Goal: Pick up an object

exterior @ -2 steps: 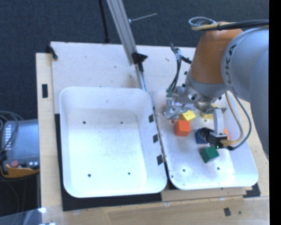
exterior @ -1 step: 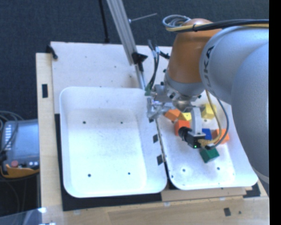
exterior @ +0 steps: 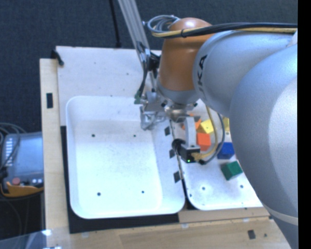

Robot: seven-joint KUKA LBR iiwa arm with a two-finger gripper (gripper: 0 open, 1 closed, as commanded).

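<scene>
My gripper (exterior: 149,117) hangs over the right rim of the left bin (exterior: 78,139), close to the divide between the two bins, and I see nothing in it. In the right bin (exterior: 217,198), partly under the arm, lie an orange block (exterior: 203,139), a yellow block (exterior: 207,127), a blue block (exterior: 226,150) and a green block (exterior: 230,169). All of them sit to the right of the gripper and apart from it. The large grey arm hides most of the right bin's far side.
A slanted metal pole (exterior: 130,14) rises behind the bins toward the gripper. A grey device with cables (exterior: 20,162) sits off the bench at the left. The bench's wooden front edge (exterior: 197,232) runs along the bottom.
</scene>
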